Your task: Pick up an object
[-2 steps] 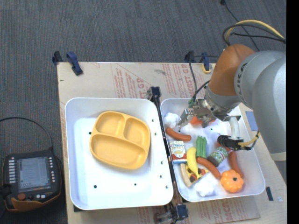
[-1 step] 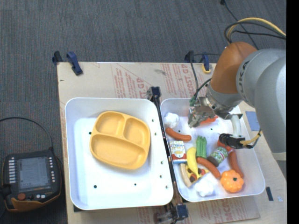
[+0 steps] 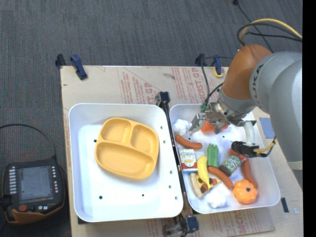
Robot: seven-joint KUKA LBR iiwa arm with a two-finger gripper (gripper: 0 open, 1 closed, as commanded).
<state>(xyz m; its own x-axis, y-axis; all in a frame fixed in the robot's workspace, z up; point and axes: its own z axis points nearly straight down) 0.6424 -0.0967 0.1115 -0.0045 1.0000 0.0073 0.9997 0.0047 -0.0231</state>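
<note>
My gripper [image 3: 207, 121] hangs low over the back left part of the right bin [image 3: 269, 179]. Right beneath it lies a red-orange object [image 3: 208, 128], partly hidden by the gripper. A white fluffy piece [image 3: 181, 126] sits just to its left, and a brown sausage [image 3: 188, 142] lies just in front. Further forward are a small carton [image 3: 187, 160], a banana [image 3: 202, 167], green beans [image 3: 212, 154], a small bottle [image 3: 231, 163], another sausage [image 3: 220, 177] and an orange pumpkin [image 3: 245, 192].
The left bin [image 3: 84, 191] holds a yellow divided plate [image 3: 128, 147]. A divider rail [image 3: 170, 132] runs between the bins. Blue clamps [image 3: 77, 65] grip the back edge of the board. A handheld control pendant [image 3: 32, 186] lies at the far left.
</note>
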